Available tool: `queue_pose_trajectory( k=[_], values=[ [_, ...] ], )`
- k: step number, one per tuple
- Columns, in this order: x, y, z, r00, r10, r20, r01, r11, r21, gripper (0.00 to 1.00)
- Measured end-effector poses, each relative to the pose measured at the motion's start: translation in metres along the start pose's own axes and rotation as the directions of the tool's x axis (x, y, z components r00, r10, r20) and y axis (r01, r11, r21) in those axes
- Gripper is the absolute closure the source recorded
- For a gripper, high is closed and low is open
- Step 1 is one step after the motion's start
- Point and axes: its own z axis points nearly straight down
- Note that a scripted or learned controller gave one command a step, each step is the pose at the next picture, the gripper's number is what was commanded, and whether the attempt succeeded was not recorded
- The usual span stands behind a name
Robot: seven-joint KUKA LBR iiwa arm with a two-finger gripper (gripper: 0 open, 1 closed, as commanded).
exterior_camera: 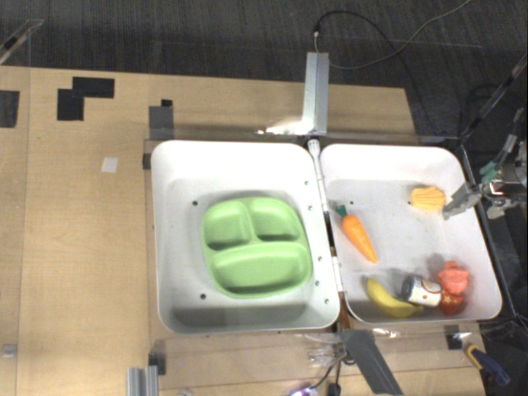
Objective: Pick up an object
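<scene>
The right bin [388,167] holds several toy foods. A yellow corn piece [427,197] lies near its far right side. An orange carrot [358,234] lies at the left, close to the divider. Along the front wall sit a yellow banana [388,298], a small white-and-dark bottle [421,290] and a red fruit [453,286], all close together. My gripper [466,198] reaches in over the right rim, just right of the corn piece, with nothing seen held in it.
The left bin [177,180] holds a green divided plate [256,245]. A metal post [317,93] stands behind the seam between the bins. Cables and brackets crowd the bench's right edge.
</scene>
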Motion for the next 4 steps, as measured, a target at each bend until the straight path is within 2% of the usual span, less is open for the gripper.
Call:
queue_pose_trajectory(
  k=[1,2,3,4],
  values=[
    [0.044,-0.024,-0.001,1.0,0.005,0.0,-0.005,1.0,-0.001,0.0],
    [0.101,-0.015,0.088,0.977,-0.214,-0.001,0.214,0.977,0.001,0.0],
    [0.069,-0.032,0.135,0.848,-0.529,-0.002,0.529,0.848,0.0,0.0],
    [0.099,0.017,0.172,0.886,-0.464,0.005,0.464,0.886,-0.01,0.0]
  ],
)
